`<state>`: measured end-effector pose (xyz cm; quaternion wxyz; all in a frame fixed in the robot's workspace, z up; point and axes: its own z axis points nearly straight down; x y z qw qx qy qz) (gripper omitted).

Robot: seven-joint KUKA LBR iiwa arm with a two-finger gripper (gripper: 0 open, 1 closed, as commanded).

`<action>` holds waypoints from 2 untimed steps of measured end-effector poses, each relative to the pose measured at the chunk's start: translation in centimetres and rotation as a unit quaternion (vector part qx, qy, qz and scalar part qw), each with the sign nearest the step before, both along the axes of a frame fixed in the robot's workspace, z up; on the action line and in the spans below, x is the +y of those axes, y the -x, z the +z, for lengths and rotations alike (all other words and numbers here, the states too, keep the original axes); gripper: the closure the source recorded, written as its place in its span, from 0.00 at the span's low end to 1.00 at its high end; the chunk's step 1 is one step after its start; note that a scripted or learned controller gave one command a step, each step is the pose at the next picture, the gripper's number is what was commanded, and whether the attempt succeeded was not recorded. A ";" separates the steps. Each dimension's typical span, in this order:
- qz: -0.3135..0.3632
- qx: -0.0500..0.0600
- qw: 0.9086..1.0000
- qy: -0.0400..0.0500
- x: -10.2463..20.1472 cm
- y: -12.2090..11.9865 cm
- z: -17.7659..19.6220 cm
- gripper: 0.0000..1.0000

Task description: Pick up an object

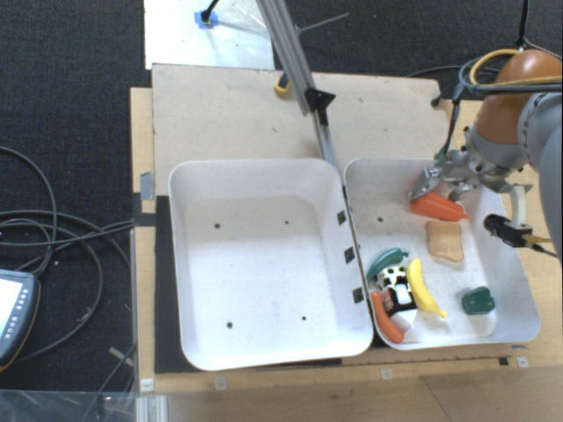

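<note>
Bench (pixel 220 112), right bin (pixel 519 315) holding carrot (pixel 437 207), banana (pixel 422 290), jaws (pixel 433 183) state unclear

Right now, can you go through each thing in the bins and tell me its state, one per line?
orange carrot: lying flat, right under the gripper
bread slice: lying flat, apart from the carrot
banana: lying on its side
green pepper: resting near the right wall
black-and-white toy: lying beside the banana
left bin: sitting level

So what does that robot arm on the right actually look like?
The arm is a rounded grey body with an orange band near the wrist. A yellowish cable loops over its top, and dark cables trail beside it. Its gripper is a small cluster of grey metal parts.
</note>
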<state>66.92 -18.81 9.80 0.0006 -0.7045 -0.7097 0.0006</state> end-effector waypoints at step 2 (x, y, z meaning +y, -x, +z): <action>-0.001 -0.004 1.000 0.001 0.3 -0.4 6.0 1.00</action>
